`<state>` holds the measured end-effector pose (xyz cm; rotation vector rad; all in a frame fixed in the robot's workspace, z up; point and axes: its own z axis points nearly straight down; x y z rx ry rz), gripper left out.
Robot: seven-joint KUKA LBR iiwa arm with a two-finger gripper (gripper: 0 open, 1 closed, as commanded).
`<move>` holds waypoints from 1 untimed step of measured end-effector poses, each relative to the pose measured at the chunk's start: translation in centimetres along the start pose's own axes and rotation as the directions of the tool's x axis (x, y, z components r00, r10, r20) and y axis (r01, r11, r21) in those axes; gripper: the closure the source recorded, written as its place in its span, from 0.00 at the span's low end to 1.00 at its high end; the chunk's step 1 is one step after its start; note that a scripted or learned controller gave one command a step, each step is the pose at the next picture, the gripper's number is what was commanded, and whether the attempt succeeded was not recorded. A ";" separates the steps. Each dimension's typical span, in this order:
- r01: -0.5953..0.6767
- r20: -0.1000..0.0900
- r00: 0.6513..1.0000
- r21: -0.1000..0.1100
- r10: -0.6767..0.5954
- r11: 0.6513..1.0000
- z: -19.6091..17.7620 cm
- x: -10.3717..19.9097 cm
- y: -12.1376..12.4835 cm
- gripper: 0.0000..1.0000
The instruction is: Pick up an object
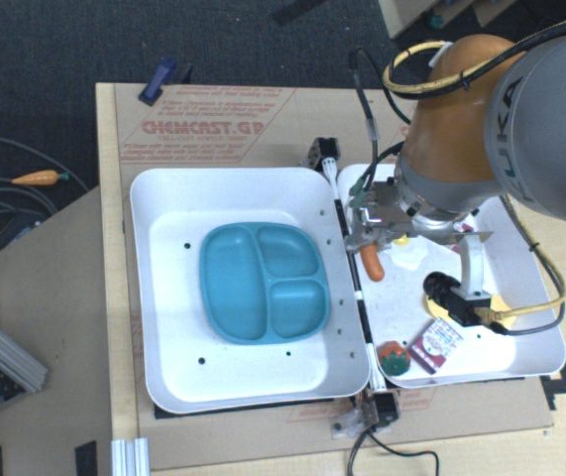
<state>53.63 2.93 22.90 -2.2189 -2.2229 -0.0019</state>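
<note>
Likely pick: small orange toy carrot (372, 263), lying directly below the gripper (369, 228) in the right bin (515, 350), close against that bin's left wall. Looks light, stiff and smooth, probably plastic, so apt to roll or skid aside if pinched off-centre. Best taken across the thick middle, squeezing the short way, not at the tapered tip. Cannot tell how wide the gripper stands, nor whether any of the carrot sits within it, because the wrist hides that part.

Just right of the carrot and also beneath the gripper, a crumpled pale scrap (408, 257), near enough to be caught along with it. Further below and right of the gripper, a purple-and-white packet (438, 343) and a green-and-red ball-like toy (394, 358). Left of the gripper, beyond the wall, a blue sectioned plate (263, 281) in the left bin (164, 216).
</note>
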 end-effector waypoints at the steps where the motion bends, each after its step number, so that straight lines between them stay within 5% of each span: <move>1: 0.000 0.000 1.000 0.000 0.000 1.000 -2.0 8.9 -1.8 1.00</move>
